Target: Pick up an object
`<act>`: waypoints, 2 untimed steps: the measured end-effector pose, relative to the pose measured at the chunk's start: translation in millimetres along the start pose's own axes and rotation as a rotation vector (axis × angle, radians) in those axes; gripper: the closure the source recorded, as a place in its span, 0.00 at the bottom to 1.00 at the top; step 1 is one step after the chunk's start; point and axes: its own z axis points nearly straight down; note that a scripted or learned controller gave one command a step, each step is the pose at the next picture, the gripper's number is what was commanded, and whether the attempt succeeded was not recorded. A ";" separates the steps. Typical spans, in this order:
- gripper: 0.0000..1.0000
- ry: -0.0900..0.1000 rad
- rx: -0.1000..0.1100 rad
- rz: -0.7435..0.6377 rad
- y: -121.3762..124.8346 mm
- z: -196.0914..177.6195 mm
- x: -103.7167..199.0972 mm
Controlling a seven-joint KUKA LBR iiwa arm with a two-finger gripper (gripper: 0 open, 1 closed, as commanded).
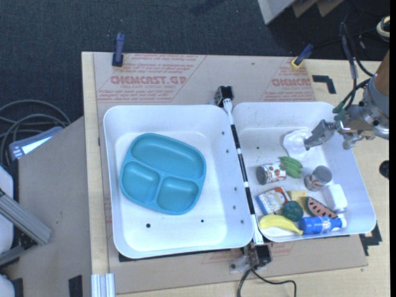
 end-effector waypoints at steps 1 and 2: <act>0.00 0.001 0.003 -0.001 61.7 136.5 34.8; 0.00 -0.004 -0.015 0.000 35.0 181.8 37.0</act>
